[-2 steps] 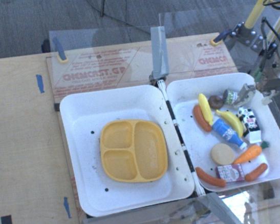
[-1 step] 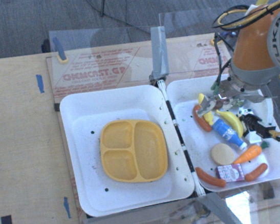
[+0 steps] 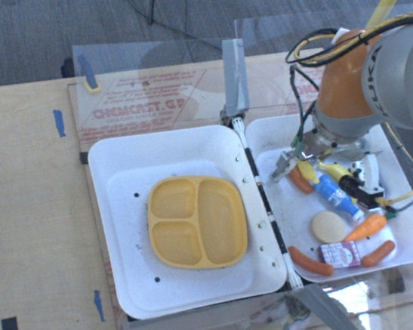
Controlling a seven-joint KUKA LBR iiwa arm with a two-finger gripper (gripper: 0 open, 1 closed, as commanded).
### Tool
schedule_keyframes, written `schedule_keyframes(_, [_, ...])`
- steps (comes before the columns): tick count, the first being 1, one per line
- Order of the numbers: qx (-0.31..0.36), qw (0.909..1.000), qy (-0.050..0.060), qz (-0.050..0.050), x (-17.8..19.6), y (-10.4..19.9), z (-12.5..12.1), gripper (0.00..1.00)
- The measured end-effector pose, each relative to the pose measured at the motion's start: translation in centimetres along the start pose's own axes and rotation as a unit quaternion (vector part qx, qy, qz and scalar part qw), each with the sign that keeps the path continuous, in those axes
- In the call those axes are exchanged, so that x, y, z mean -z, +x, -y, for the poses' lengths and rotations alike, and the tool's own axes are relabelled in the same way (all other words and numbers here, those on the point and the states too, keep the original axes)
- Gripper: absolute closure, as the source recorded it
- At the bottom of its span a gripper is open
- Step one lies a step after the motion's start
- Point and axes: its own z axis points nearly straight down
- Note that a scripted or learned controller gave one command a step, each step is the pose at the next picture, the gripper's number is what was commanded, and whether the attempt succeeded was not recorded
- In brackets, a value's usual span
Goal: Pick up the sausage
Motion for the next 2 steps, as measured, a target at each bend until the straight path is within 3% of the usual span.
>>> schedule_keyframes(1, [-0.001,1.0,-0.002,0.001,1.1,-0.2,-0.1,1.0])
schedule_keyframes(2, [0.109,0.9941,0.002,-0.001,18.7,3.7,1.7,1.0])
